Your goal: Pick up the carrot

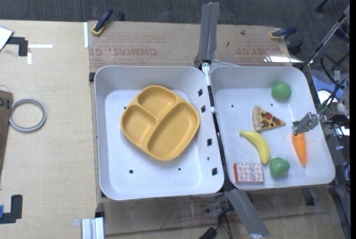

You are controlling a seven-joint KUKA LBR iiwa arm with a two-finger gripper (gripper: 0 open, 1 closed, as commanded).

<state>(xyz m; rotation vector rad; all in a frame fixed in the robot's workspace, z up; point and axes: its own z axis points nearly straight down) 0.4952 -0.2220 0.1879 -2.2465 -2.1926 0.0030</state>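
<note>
Claw sits at the right bin's far right side, just above the top of the carrot; whether its tips are apart or together I cannot tell. That carrot lies lengthwise near the bin's right wall. Nearby lie a pizza slice, a banana, two green fruits and a small box. A yellow plate fills the left bin.

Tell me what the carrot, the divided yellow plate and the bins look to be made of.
The orange carrot with a green top looks like moulded plastic: uniform colour, smooth matte skin. The yellow three-compartment plate seems hard plastic, with a soft sheen on its rounded rims. The two shallow white bins appear to be thin formed plastic, smooth and slightly glossy, though the material stays uncertain.
</note>
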